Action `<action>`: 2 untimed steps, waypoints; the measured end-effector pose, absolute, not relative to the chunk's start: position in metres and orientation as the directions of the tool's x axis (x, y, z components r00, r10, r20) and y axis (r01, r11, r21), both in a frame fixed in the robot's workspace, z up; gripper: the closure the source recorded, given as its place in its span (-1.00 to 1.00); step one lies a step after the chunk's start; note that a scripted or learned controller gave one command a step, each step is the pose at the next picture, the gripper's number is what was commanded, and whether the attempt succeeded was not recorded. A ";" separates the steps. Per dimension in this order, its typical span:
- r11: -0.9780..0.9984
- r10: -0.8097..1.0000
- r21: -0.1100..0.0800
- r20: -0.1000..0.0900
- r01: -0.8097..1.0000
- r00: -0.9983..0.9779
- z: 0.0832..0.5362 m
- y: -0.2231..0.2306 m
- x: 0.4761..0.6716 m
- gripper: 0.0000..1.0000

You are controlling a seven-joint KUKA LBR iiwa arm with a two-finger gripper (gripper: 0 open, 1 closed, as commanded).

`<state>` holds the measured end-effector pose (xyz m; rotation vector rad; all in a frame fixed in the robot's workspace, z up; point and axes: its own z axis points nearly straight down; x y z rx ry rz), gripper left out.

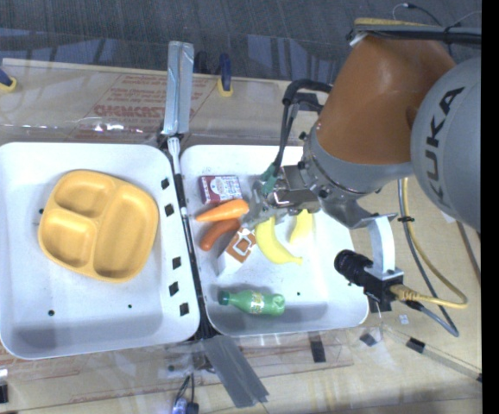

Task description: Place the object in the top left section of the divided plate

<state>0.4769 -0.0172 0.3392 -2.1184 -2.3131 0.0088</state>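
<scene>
The gripper (265, 198) hangs over the right bin (336, 313); whether it is clenched or released, I cannot tell. Just left of it lie the carrot (222, 210) and sausage (218, 233), a banana (273, 243) just beneath. Far left, in the other bin (16, 317), sits the yellow divided plate (98, 224).

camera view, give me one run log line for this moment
claw: over right bin, above carrot | divided plate: left bin, sections bare | banana, green bottle: right bin

Pincer (265, 198) over carrot (222, 210); yellow plate (99, 224) left.
</scene>
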 end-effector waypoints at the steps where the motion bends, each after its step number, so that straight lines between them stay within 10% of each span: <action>1: 0.132 0.991 -0.008 -0.001 0.991 -0.132 0.403 0.033 0.495 1.00; 2: 0.267 0.964 -0.012 0.001 0.964 -0.267 0.261 0.061 0.475 1.00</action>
